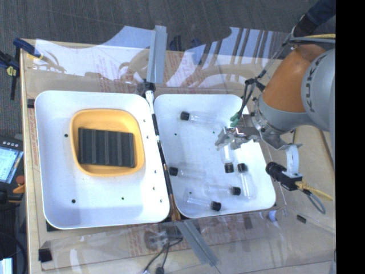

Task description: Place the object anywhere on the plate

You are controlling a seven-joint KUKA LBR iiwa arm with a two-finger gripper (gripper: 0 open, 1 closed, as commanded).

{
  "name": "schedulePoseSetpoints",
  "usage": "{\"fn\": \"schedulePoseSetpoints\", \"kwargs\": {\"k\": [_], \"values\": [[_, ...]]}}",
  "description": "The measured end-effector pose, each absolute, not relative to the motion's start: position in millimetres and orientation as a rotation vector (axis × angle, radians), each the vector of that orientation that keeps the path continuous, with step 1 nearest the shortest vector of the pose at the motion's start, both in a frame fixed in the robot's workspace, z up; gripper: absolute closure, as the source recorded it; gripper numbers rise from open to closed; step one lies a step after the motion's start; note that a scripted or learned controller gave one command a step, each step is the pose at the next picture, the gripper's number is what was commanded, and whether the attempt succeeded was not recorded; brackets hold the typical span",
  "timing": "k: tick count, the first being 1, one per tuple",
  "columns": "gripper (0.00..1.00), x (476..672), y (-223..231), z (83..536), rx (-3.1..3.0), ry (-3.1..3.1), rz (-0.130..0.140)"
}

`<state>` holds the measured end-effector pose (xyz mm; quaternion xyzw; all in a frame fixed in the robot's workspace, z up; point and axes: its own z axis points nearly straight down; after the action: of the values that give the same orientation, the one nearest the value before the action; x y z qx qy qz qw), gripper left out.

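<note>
A yellow plate point(106, 119) with a dark ribbed insert point(107, 147) lies in the left white bin point(51, 198). Several clear vials with black caps are scattered in the right bin point(171, 108). One vial point(195, 118) lies at the back left, and another vial point(228, 157) stands on end in the view, right below my gripper. A third vial point(245, 180) lies beside it. My gripper point(227, 139) hangs low over the right bin's right half, just above the upper end of that middle vial. I cannot see whether it touches the vial.
More vials lie near the right bin's front edge point(201, 201) and by its left wall point(181, 173). A metal divider point(155, 56) rises behind the seam between the bins. Tools and a small screen point(8, 161) sit off the bench's left side.
</note>
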<state>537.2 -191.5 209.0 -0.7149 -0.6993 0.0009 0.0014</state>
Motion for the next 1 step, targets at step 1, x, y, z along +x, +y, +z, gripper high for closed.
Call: {"fn": "schedulePoseSetpoints", "kwargs": {"k": [1], "values": [[1.0,555.5,-179.4,234.9,-1.93,-2.476,0.003]]}}
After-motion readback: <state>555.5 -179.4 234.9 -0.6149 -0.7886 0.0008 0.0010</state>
